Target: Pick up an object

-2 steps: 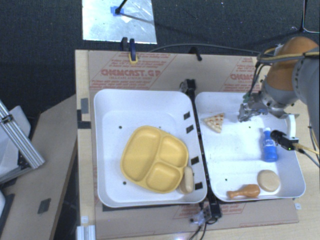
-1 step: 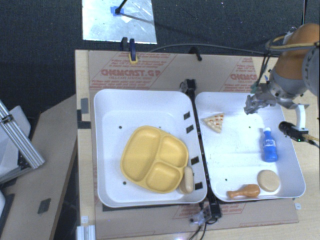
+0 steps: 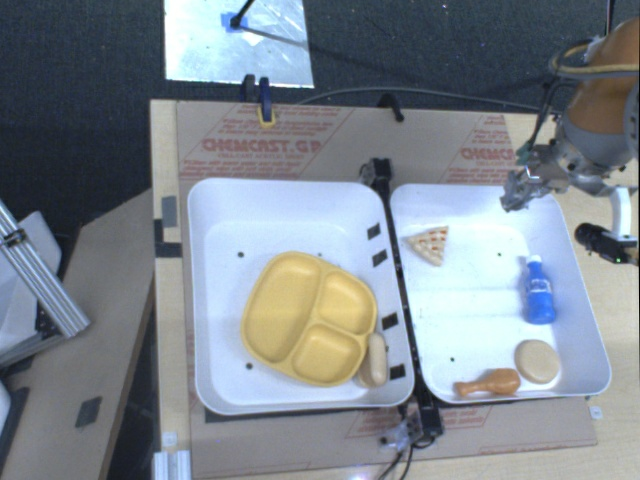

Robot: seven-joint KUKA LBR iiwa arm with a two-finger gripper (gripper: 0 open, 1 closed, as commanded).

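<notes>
Pincer (image 3: 517,196) hangs over the right bin's (image 3: 570,230) far right corner; its opening cannot be told. Blue bottle (image 3: 538,290) lies near the bin's right wall.

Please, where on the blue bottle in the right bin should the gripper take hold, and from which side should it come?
The blue bottle lies flat in the right bin, white cap toward the far wall. Probably best to grip across the middle of its blue body, coming straight down, fingers closing on its two long sides. Its body is narrow there, and nothing lies close beside it. The gripper sits near the bin's far corner.
</notes>
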